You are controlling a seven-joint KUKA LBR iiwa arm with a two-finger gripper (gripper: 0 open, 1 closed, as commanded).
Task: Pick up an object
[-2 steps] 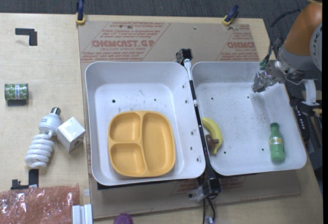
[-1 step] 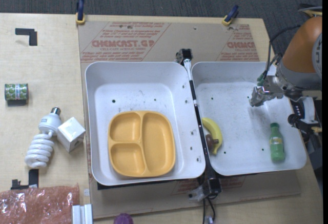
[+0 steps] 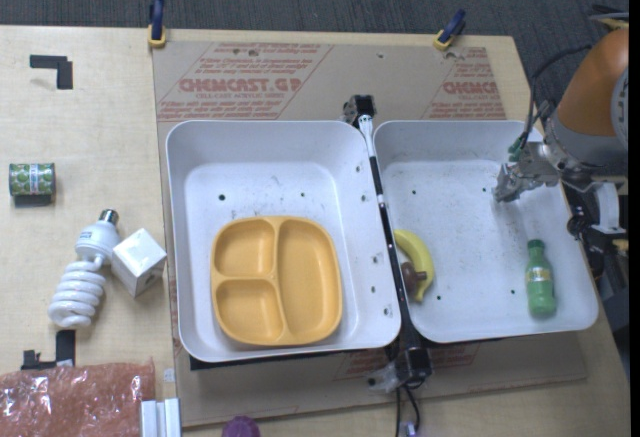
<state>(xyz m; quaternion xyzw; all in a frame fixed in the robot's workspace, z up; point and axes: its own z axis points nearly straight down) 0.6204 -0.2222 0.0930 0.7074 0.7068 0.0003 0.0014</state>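
In the right bin (image 3: 470, 325), a yellow banana (image 3: 413, 263) with a brown end lies against the left wall. A small green bottle (image 3: 540, 278) lies near the right wall. My gripper (image 3: 512, 182) hangs over the bin's upper right part, above bare floor, well apart from both; the bottle is roughly a hand's width below it in the view. Nothing shows under or in the gripper. A yellow divided plate (image 3: 277, 279) rests in the left bin (image 3: 190, 225).
The arm's grey body and orange band (image 3: 592, 90) overhang the right bin's right rim. On the bench to the left of the bins lie a white spiral bulb (image 3: 82, 277), a white cube (image 3: 139, 261), a green can (image 3: 32, 181) and a pink bag (image 3: 75, 400).
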